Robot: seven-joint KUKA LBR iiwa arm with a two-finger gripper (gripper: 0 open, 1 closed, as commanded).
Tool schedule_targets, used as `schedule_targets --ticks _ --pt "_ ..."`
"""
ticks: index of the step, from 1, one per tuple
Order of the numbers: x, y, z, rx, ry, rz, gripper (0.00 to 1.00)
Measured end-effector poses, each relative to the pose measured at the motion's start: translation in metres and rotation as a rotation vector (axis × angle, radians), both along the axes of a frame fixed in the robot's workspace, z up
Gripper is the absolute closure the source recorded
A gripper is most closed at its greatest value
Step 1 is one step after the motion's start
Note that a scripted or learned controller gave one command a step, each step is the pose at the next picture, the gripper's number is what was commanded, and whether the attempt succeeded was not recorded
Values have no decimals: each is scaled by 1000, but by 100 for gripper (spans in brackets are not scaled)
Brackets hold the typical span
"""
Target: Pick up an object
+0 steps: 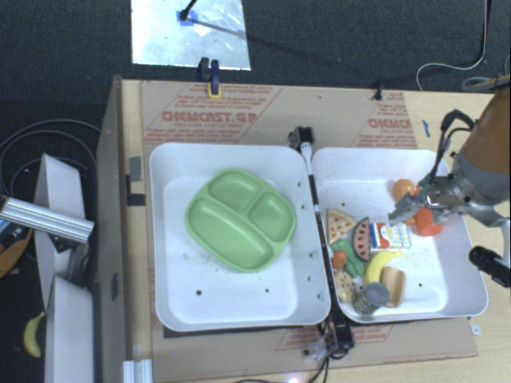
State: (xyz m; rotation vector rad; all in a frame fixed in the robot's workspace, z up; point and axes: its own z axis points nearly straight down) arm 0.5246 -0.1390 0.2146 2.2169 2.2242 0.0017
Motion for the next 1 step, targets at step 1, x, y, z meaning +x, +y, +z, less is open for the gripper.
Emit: schedule_targets --ticks 1 --pt "-6 25 -108 3 10 0 0"
